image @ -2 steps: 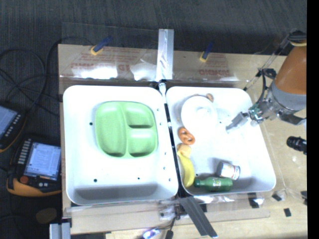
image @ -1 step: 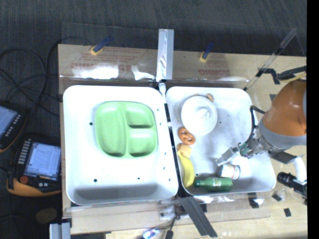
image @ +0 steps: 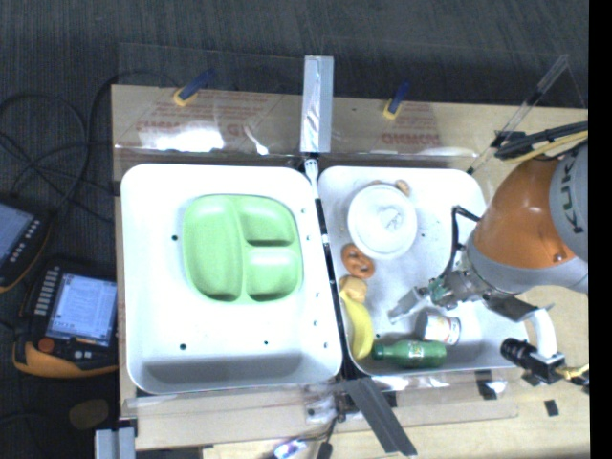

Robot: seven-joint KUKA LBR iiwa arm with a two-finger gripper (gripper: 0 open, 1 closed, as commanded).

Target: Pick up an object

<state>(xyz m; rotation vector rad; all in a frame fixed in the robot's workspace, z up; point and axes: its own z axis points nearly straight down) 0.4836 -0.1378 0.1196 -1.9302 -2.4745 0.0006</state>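
The small white cup with a red band (image: pixel 442 329) lies on its side just below the pincer (image: pixel 413 301), beside the green plastic bottle (image: pixel 409 353). The pincer's jaws stand open and hold nothing, so lowering, gripping and lifting are left.

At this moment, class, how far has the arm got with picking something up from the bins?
Done: the arm has reached into the right bin, its pincer low among the items. In hand: nothing visibly gripped; the pincer sits beside the small white cup, above the green bottle. Left: grasping and lifting. The banana, white bowl and green tray lie untouched.
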